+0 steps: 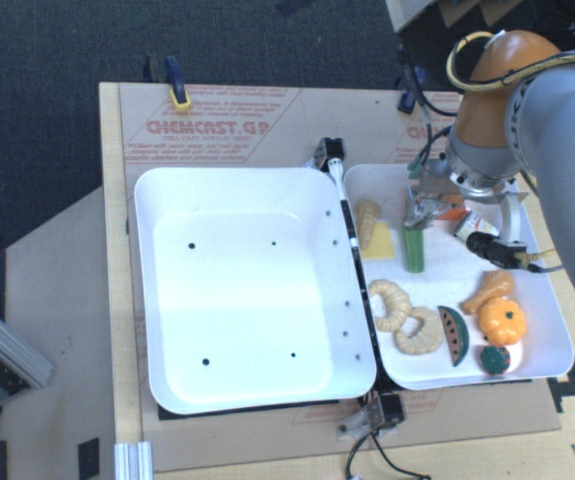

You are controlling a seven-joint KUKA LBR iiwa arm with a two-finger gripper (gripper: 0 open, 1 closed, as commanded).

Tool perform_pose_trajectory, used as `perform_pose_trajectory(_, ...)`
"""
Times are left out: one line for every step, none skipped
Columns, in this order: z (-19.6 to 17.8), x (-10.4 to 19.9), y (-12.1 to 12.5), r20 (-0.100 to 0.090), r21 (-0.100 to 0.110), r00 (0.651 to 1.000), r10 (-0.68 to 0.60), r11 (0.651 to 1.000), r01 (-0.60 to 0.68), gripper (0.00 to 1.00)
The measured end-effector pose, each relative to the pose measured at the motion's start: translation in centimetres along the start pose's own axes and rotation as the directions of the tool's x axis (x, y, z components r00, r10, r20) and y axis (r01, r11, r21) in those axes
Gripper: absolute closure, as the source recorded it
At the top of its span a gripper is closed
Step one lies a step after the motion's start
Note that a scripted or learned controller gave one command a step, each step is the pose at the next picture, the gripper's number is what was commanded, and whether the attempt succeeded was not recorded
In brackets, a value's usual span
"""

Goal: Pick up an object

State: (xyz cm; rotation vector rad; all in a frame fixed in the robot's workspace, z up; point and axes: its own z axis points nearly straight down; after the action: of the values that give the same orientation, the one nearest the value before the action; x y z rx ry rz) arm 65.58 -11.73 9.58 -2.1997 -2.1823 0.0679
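— Now, where does the gripper [423, 213] stand?

— Low in the right bin [552, 353], near its far end. How far the jaws are apart I cannot tell from this slant; nothing shows clearly between them.

— And what lies nearest?

— A green stick-like piece [413, 249], just below the jaws in the view, perhaps touching them at its upper end. Its long axis runs nearly straight toward the camera, away from the gripper. I would take it for the likely target.

— What else is about?

— A pale yellow wedge [375, 238] just left of the green piece, by the bin's inner wall. Nearer the camera lie two beige curled pieces [403, 318], a watermelon slice [454, 334], and an orange pumpkin [502, 321], all well apart from the jaws.

— The arm's pose?

— It comes in from the right, the orange band [492, 88] above, wrist [479, 168] pointing steeply down.

— The left bin [167, 193]?

— Well apart from the gripper.
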Motion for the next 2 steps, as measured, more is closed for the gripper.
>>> perform_pose_trajectory(-1.1, 0.0, 0.0, 0.002, -0.002, 1.000, -0.001, 1.000, 0.001, 1.00)
perform_pose_trajectory(-2.1, 0.0, 0.0, 0.003, -0.004, 1.000, -0.002, 1.000, 0.002, 1.00)
